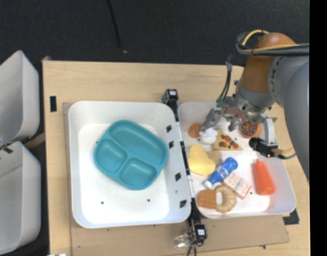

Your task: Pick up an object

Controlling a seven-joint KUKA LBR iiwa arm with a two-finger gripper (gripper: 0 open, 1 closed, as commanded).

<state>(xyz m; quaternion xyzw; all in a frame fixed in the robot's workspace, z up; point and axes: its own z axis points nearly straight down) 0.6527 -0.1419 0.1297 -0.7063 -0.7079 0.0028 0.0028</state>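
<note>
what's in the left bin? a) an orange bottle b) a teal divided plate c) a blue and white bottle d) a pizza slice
b: the teal divided plate lies alone in the left bin, while the orange bottle, pizza slice and blue and white bottle all lie in the right bin.

Even, fairly bright overhead light falls on the bench point(126, 79), with no strong single source evident. The two white bins point(78, 143) are the brightest parts and look slightly washed out, their surfaces nearly featureless. The blue tray point(131, 153) inside the left bin casts only a faint, soft shadow on its lower side. Above the bench, the floor point(152, 20) is dark and shows little detail. The whole picture is low in resolution and mildly soft; the small items right of the tray have fuzzy edges. The orange arm band point(262, 68), far right of the tray, carries a dull highlight.
</note>
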